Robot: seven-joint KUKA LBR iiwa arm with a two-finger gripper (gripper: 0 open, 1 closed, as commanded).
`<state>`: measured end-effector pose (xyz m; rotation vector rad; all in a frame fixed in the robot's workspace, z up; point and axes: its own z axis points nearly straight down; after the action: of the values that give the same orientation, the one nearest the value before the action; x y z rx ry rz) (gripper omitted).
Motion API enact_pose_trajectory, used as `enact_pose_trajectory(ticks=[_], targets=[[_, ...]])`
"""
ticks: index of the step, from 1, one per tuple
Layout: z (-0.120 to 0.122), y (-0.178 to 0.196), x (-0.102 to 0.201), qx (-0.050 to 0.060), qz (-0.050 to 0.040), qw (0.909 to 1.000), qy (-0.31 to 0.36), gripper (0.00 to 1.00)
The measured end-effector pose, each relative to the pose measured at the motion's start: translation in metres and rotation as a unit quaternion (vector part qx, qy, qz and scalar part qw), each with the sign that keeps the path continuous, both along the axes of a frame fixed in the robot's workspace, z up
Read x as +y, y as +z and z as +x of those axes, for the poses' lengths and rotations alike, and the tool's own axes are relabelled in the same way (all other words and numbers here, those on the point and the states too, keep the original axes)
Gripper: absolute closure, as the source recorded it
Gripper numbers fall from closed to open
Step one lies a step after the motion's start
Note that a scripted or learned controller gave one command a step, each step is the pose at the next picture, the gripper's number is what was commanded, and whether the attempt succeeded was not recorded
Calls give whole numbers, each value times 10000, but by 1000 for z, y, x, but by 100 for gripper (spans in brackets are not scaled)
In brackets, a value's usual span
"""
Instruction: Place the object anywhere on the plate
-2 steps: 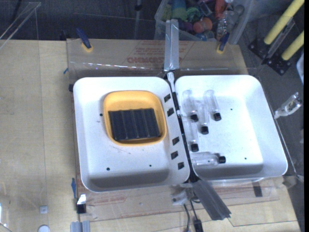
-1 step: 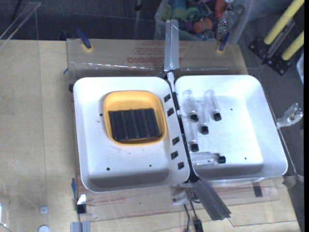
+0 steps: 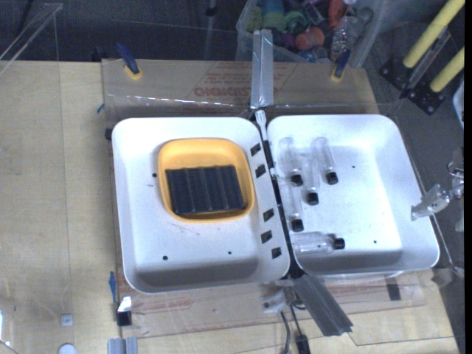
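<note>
The pincer [image 3: 432, 202] shows as a small pale grey bit at the right rim of the right bin [image 3: 383, 135]. It is too small and too near the edge to tell if it is spread or pressed together. Nothing can be seen in it.

The two bins are white, smooth and shallow, with round corners. They sit side by side on a pale wooden bench [image 3: 51, 198]. A thin wall [image 3: 267, 198] with little black marks runs between them.

In the left bin [image 3: 136, 249] is a yellow plate [image 3: 203, 150]. It is square with soft round corners and a raised edge. On the plate lies the object [image 3: 204, 189], a dark, flat block with ridges running along it. It rests inside the plate's edge, well apart from the pincer.

In the right bin lie some clear tubes with black caps. Two tubes [image 3: 323, 157] sit near the top, one tube [image 3: 317, 243] lies on its side near the front wall, and smaller ones lie in between.

Behind the bins stands a clear box [image 3: 310, 13] full of bright toys. Yellow foam sticks [image 3: 442, 28] lean at the top right corner.
</note>
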<state>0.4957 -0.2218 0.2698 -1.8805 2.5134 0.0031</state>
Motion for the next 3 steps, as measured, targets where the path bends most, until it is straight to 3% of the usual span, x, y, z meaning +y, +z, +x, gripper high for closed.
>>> enact_pose_trajectory(ticks=[1,2,3], targets=[[15,2,0,-25,-2,9942,1078,0],[29,-27,1,-6,7,9696,2448,0],[19,-28,7,-3,11,9262,3771,0]])
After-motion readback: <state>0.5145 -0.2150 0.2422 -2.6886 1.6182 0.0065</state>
